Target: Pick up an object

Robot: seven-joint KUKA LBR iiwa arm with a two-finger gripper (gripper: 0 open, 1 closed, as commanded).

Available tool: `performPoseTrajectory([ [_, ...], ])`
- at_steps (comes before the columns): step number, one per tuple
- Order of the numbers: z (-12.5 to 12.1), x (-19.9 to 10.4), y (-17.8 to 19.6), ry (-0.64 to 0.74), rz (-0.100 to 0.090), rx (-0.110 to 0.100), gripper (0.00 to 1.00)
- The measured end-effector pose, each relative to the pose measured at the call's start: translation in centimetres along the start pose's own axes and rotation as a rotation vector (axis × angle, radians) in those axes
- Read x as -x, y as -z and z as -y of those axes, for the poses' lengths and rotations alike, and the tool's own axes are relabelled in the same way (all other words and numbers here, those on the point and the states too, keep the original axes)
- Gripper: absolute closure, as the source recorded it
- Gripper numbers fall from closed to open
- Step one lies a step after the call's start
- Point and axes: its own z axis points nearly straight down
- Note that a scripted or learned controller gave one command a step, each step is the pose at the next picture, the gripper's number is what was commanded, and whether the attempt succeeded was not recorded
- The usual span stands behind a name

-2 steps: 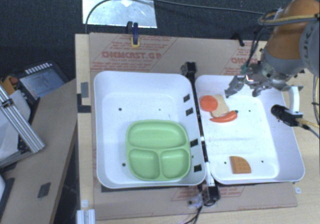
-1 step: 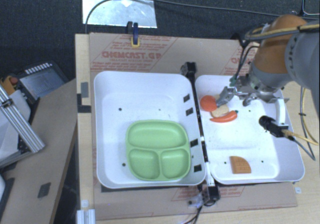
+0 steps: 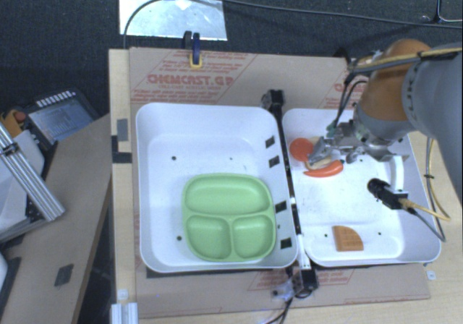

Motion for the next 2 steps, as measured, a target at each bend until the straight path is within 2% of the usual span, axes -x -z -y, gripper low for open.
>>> performPoseTrajectory([
  [1, -0.2, 0.0, 1.3, 0.001, 0.001, 0.007, 1.0],
  [2, -0.7, -0.4, 7.7, 0.003, 0.001, 0.011, 1.0],
])
